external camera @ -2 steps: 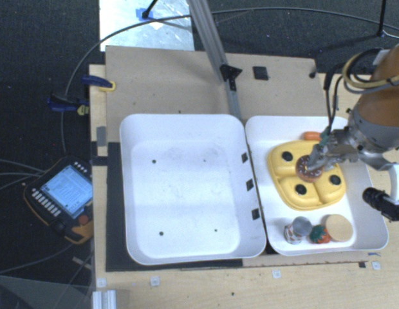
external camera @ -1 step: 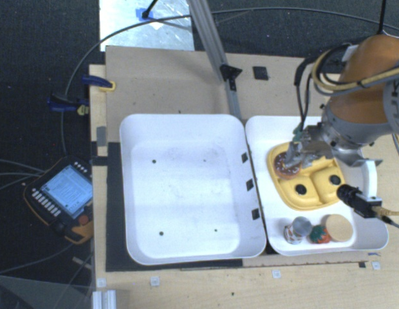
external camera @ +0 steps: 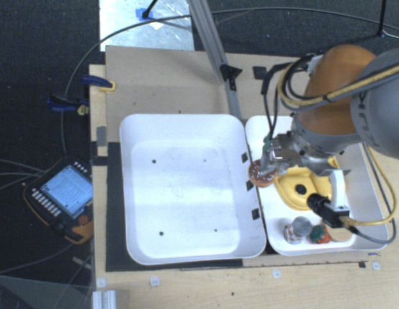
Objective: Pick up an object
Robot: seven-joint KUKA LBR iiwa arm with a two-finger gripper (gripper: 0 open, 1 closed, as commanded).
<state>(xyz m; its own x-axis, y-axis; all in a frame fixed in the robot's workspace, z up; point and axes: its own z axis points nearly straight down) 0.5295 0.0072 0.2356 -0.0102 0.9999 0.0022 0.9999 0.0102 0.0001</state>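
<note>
Nearest, at five o'clock in the right bin [external camera: 277, 244], a grey object [external camera: 301, 225] and a red-green one [external camera: 320, 235] lie together; a yellow object [external camera: 301, 188] sits just above. A crowded grasp could nudge them aside. At three o'clock the tool [external camera: 269, 163] hovers beside a brown disc [external camera: 259, 173]; its opening I cannot tell.

Dark carpet floor [external camera: 32, 44] surrounds the tan bench [external camera: 161, 76].
</note>
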